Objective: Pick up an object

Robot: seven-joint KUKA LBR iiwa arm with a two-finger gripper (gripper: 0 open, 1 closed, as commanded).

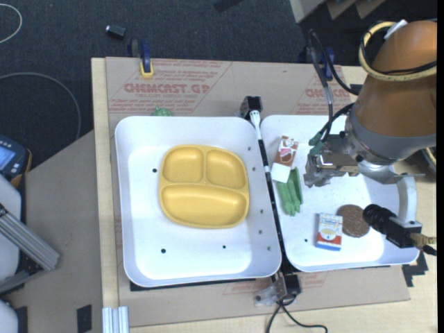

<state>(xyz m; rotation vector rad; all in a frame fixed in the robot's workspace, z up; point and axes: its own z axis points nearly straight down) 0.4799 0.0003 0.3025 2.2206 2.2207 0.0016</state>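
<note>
The claw (pixel 320 174) hangs over the right bin (pixel 305 245). I cannot tell if it is apart or together. Nothing can be seen in it. Just left of the claw lie some green sticks (pixel 290 191) and a small red and white packet (pixel 286 151). Below the claw, toward the front, sit a little box (pixel 329 230) and a brown round thing (pixel 354 220), touching each other. Far to the left, in the other bin (pixel 139 248), rests a yellow tray (pixel 205 186) with three parts.
</note>
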